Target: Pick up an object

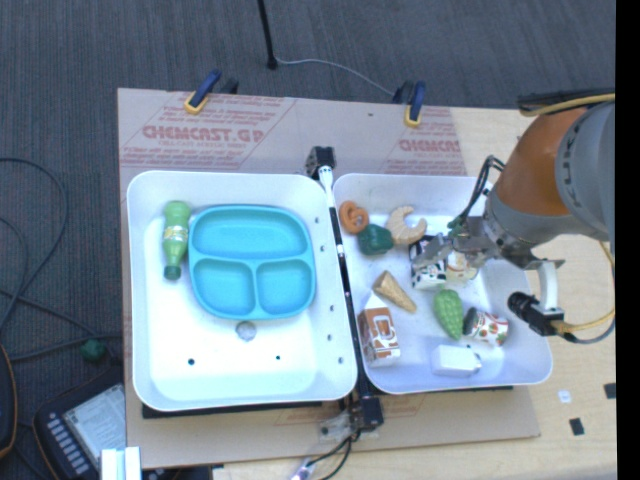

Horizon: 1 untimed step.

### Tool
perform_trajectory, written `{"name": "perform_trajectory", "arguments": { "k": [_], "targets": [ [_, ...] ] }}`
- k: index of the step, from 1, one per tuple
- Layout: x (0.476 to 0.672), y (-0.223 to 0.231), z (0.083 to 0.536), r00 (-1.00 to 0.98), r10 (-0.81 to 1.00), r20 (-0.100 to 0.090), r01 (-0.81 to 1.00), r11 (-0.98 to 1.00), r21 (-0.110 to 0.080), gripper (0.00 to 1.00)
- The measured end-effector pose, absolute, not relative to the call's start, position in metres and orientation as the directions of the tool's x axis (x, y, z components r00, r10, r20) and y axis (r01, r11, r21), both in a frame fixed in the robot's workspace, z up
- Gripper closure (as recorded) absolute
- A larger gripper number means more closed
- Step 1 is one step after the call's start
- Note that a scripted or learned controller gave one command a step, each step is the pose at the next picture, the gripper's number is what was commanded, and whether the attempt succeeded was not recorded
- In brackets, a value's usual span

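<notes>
A small black-and-white toy (432,266) lies mid-way in the right bin (520,373), directly under the gripper (452,253); I cannot tell the fingers' state. Around it lie a tan wedge (394,290), a green bumpy fruit (449,313) and a white block (457,360). The left bin (160,368) holds a blue divided tray (250,261) and a green bottle (176,238).

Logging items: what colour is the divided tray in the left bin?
Light blue tray, clear in the camera view.
</notes>
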State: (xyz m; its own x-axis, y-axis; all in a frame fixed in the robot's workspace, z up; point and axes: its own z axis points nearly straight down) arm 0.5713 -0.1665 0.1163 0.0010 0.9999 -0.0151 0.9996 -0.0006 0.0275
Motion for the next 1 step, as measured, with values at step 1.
{"name": "perform_trajectory", "arguments": {
  "k": [1],
  "targets": [
    [0.5695, -0.1577, 0.1147, -0.001, 1.000, -0.013, 1.000, 0.002, 0.031, 0.00]
  ]
}}
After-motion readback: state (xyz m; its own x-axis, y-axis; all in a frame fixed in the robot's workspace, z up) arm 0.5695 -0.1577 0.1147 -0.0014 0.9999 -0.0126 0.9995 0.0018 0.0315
